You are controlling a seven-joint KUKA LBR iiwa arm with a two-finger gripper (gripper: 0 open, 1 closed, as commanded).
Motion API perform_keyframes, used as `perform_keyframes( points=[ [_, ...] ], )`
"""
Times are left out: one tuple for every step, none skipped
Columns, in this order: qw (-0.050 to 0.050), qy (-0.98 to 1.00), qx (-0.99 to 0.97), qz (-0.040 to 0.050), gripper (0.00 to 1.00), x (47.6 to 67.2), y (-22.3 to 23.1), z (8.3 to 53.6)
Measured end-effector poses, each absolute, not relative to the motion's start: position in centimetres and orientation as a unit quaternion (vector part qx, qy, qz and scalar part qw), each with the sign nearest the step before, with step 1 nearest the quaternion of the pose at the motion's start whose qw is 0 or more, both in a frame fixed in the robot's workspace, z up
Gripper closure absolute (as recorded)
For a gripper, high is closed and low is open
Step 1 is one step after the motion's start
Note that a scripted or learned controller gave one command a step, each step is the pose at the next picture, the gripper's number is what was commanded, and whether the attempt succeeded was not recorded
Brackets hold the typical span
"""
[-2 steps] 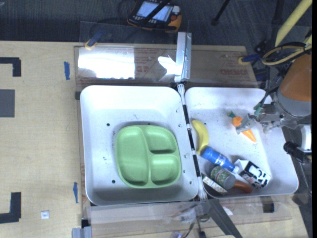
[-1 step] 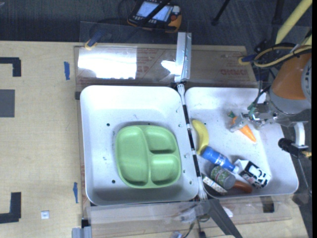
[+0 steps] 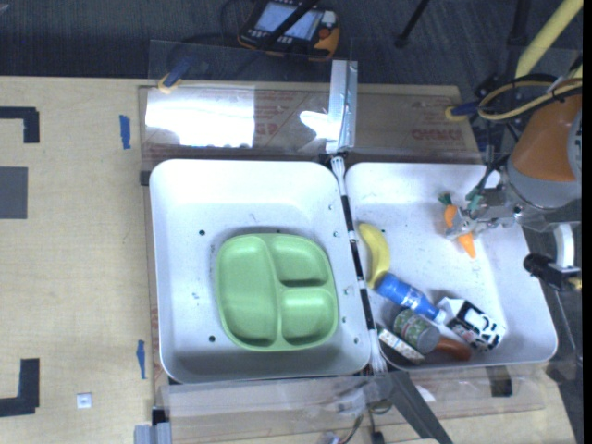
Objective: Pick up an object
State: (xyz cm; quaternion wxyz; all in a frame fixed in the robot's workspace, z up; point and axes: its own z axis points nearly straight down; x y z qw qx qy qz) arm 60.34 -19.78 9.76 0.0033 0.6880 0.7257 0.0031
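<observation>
My arm (image 3: 546,146) enters from 3 o'clock, its orange band over the right bin's (image 3: 416,188) far corner. My gripper (image 3: 474,213) hangs low over that bin's 1 o'clock area. Small orange pieces (image 3: 461,231) with a bit of green sit right at the tips. Whether the fingers are spread or pressed together, and whether they pinch those pieces, I cannot tell: the tips are too small and blurred against the clutter.

Right bin contents:
- Yellow banana (image 3: 375,252), lying along the bin's 9 o'clock wall, just beside the divider.
- Blue bottle (image 3: 405,294), at 5 o'clock of the banana and touching or nearly touching its lower end.
- Dark can-like cylinder (image 3: 415,330), at the bin's 7 o'clock corner, just below the blue bottle.
- Black-and-white object (image 3: 474,322), at 3 o'clock of the cylinder, close against it.
- A red-brown item (image 3: 452,348) showing beneath those two, near the 6 o'clock wall.

All of these lie well apart from my gripper, toward its 7 o'clock.

Left bin (image 3: 176,248): a green divided tray (image 3: 276,289) lying flat, roughly centred, with three compartments.

Both bins rest on the wooden surface (image 3: 74,276), side by side and touching along the middle.
</observation>
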Motion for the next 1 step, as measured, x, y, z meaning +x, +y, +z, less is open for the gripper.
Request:
perform_keyframes(
  points=[
    [0.001,0.713,0.702,0.0004,1.0,63.51,-14.41,16.58]
  ],
)
